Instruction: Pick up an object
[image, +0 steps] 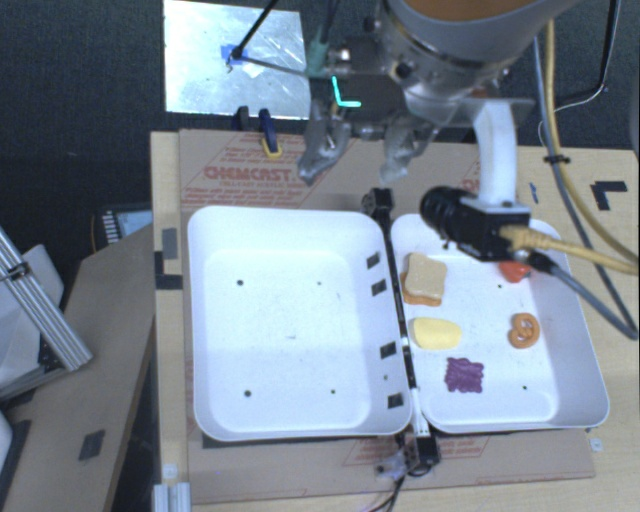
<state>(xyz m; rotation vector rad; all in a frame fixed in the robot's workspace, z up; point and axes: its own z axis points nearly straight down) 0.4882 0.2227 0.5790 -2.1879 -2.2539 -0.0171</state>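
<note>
My gripper (357, 158) hangs high above the back edge of the bins, near where they meet. Its two fingers (322, 153) stand apart with nothing between them. In the right bin (575, 395) lie a slice of toast (425, 279), a pale yellow lump (437, 333), a purple piece (464, 375), a small brown pretzel (523, 330) and a red item (514, 270) partly hidden under a black fitting. All of these sit below and to the right of the gripper.
The left bin (200, 330) lies beside the right one, with a black hinge strip (394, 300) between them. A black cylinder fitting with a yellow cable (472, 226) reaches over the right bin's back. Cardboard (240, 170) lies under both bins.
</note>
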